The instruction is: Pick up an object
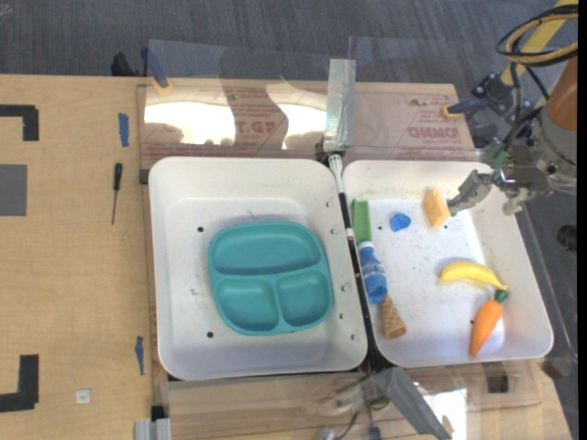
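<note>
- Left bin (pixel 174 246), centre of frame: holds a teal divided tray (pixel 269 278).
- Right bin (pixel 532 337): banana (pixel 470 274) and carrot (pixel 485 324) lower right; orange block (pixel 436 207) upper middle.
- Gripper (pixel 464 193) at upper right, just beside the orange block; nothing between its fingers, spread cannot be told.
- Step judged: approach. Next: centre over block, descend.

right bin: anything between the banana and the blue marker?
Nothing. In the camera view, bare white bin floor runs from the blue marker across to the banana. The ice-cream cone lies below that line.
</note>
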Robot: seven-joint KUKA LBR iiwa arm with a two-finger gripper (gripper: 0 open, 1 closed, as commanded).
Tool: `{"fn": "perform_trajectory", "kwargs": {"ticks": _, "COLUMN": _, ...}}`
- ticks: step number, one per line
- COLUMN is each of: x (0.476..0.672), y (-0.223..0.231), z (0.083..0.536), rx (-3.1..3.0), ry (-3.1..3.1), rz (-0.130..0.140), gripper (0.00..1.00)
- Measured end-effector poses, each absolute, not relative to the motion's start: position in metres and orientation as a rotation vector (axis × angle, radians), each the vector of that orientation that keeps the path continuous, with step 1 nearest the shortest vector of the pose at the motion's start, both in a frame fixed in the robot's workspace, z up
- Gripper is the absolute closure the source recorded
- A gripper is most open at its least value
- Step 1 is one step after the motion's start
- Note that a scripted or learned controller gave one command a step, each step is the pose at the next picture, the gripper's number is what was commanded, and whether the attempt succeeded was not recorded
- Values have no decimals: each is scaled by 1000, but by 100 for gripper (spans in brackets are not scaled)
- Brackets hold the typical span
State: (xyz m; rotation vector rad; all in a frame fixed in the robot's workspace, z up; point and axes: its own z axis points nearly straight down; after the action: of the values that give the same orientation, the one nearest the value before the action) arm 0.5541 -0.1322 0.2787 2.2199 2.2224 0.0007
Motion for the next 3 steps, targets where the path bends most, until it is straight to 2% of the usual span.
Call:
{"fn": "perform_trajectory", "kwargs": {"ticks": 1, "x": 619, "y": -124, "z": 189, "rx": 2108, "ry": 2337, "rz": -6, "gripper": 0}}
{"fn": "perform_trajectory", "kwargs": {"ticks": 2, "x": 661, "y": -157, "z": 88, "rx": 2236, "ry": 2195, "rz": 7, "gripper": 0}}
{"fn": "perform_trajectory", "kwargs": {"ticks": 3, "x": 662, "y": -157, "z": 99, "rx": 2234, "ry": 2196, "rz": 9, "gripper": 100}}
